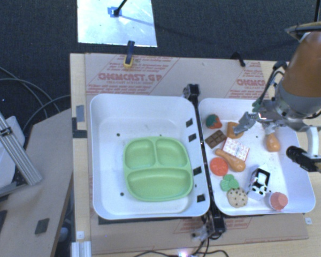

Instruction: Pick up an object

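Note:
My gripper [247,121] hangs over the back of the right bin [302,189], reaching in from the right. It sits just right of a small orange piece [234,128], and an orange oval toy [273,142] lies below the wrist. Further toy foods lie in this bin: a red and green fruit [213,121], a brown chocolate bar [215,138], a white and red cracker [236,149], a red disc [219,166], green broccoli [230,183], a cookie [237,197], a black and white block [260,182] and a pink cylinder [279,200].
The left bin [112,111] holds a green divided plate [158,168]. A black divider [199,143] runs between the two bins. Cardboard [150,74] lies under them, and a shiny sheet [115,15] sits on the floor behind.

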Controlling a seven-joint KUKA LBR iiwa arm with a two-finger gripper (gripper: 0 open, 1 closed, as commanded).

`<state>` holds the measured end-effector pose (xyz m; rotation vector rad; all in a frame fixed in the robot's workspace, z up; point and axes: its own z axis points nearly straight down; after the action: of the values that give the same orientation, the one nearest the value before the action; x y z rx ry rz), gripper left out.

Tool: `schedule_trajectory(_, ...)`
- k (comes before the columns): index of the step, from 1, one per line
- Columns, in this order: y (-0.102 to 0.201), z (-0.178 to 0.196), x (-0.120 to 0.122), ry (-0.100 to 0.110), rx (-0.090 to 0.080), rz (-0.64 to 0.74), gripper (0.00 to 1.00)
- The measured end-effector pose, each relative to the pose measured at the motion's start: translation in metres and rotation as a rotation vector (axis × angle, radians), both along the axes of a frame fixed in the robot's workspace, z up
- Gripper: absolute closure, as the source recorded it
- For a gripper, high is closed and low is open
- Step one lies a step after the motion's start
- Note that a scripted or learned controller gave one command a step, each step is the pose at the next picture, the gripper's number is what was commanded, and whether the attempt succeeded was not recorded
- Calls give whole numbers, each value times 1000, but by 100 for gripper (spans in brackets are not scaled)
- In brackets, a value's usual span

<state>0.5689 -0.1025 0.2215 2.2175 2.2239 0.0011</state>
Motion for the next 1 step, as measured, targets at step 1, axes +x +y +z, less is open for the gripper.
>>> schedule_trajectory(1,17,-96,-65,13,4,-2,0)
